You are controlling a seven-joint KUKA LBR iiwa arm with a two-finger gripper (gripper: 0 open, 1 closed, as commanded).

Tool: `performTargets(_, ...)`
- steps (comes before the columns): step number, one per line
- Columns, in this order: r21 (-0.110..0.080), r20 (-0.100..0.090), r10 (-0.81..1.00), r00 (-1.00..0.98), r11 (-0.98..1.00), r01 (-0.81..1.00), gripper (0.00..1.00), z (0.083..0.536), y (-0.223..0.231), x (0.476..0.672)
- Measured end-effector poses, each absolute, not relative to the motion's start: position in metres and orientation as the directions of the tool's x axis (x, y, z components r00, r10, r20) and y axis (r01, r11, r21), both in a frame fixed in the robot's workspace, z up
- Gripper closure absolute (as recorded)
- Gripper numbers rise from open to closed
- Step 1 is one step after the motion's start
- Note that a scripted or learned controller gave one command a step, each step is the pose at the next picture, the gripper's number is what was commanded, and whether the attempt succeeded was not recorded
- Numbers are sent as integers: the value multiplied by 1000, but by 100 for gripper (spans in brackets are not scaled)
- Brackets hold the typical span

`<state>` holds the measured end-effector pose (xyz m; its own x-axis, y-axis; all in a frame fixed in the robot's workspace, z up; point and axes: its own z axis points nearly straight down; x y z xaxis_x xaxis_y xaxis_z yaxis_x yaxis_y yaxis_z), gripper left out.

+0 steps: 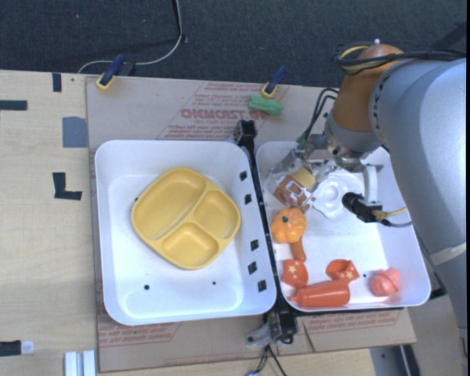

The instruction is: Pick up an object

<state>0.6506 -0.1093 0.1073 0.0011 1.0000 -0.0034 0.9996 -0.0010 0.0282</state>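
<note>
1. The arm (423,124) is reached in from the right and is bent down over the upper part of the right bin (411,245).
2. The pincer (309,175) is lowered among the items at the top of that bin, near a brown waffle-like piece (291,191) and a white item (329,196). Whether it is wide or narrow cannot be told from this view, as the wrist covers it.
3. No item is seen lifted clear of the bin; the pick is therefore judged not yet completed.
4. The candidate objects are located in the right bin: a small orange pumpkin (288,225) near the left wall, a red-orange piece (294,272) below it, an orange sausage-shaped item (323,294) along the lower edge, a small orange cup-like piece (341,270), and a pink item (384,283) in the lower right corner.
5. The left bin (113,233) is occupied by a yellow divided plate (186,218), which lies flat and well apart from the arm.
6. Remaining steps are judged to be closure on one item and a lift clear of the bin wall.
</note>
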Motion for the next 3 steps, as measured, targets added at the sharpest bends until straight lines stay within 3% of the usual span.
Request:
performTargets(2, 28, -3, 1000, -2, 2, 1000, 0, 102, -103, 644)
performTargets(3, 35, -8, 1000, -3, 3, 999, 100, 117, -104, 645)
